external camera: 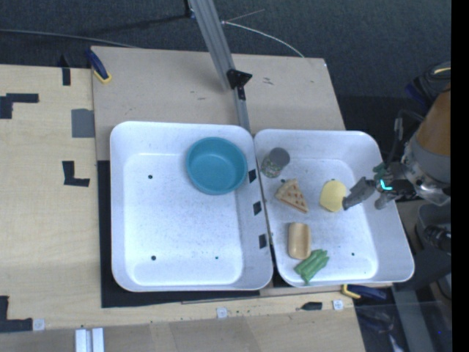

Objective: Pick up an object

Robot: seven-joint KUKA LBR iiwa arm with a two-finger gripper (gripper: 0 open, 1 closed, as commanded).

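The right bin (366, 149) holds several small objects: a grey can (275, 161), an orange wedge like a pizza slice (292, 195), a yellow round fruit (333, 195), a tan bread roll (297, 240) and a green vegetable (311, 264). My gripper (371, 197) hovers over the right side of this bin, just right of the yellow fruit. Its two dark fingers (358, 194) stand apart and open, with nothing between them. The left finger's tip is close to the fruit; I cannot tell whether it touches.
A blue bowl (215, 165) sits at the back right of the left bin (139, 218). A slanted metal rod (216, 39) runs down to the seam between the bins. The arm's orange band (442, 127) is at the right edge.
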